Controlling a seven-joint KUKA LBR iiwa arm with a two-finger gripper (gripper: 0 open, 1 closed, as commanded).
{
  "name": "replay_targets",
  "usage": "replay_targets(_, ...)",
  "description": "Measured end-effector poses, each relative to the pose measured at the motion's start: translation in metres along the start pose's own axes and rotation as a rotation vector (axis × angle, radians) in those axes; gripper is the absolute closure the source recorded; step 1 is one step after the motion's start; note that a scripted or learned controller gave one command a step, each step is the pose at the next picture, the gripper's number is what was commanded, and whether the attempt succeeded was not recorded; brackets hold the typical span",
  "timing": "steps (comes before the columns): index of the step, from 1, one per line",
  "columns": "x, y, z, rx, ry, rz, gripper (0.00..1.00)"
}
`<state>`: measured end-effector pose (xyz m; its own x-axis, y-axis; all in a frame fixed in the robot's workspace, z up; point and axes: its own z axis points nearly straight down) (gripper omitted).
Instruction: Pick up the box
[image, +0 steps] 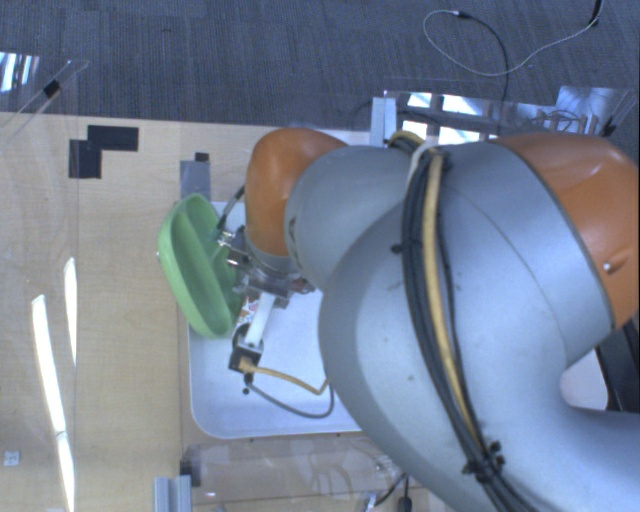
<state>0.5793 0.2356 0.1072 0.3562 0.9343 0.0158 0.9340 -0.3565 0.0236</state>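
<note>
Pincer (236, 268) — beside tilted green dish (194, 262), bin's (215, 405) left edge

No lettering, number, brand or label is legible on the grey-and-orange arm (480, 300), the green dish (195, 265), the white bin (215, 395) or the bench (100, 350).
</note>
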Motion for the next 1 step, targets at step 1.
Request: replay_targets(1, 0.0002, 0.0007, -0.001, -0.002, 0.001, 0.0, 0.0)
